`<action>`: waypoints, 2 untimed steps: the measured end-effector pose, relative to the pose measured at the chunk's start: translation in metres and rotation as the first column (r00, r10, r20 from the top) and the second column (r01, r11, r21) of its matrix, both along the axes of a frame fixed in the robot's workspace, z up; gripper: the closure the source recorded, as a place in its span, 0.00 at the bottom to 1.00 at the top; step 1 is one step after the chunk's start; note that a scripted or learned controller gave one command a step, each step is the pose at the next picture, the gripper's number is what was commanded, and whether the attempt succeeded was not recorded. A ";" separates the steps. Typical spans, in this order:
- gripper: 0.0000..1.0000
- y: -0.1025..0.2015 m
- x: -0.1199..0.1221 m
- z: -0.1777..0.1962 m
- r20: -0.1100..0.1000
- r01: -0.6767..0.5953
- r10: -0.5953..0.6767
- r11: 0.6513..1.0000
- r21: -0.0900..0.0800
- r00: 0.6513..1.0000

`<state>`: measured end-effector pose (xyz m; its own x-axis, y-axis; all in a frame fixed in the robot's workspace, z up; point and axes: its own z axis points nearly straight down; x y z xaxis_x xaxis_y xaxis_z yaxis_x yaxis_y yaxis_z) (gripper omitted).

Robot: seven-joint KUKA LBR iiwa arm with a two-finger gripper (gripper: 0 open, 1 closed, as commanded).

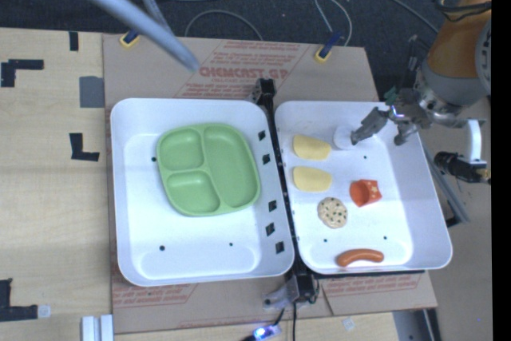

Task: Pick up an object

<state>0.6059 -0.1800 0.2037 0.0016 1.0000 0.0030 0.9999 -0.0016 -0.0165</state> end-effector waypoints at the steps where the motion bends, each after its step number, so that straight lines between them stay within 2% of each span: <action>1: 0.00 0.000 0.002 0.006 0.010 -0.003 0.003 1.000 -0.002 1.000; 2: 0.00 0.001 0.008 -0.060 0.005 -0.004 0.004 1.000 -0.002 1.000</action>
<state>0.6134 -0.1792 0.1439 -0.0019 1.0000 0.0015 0.9999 0.0019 -0.0118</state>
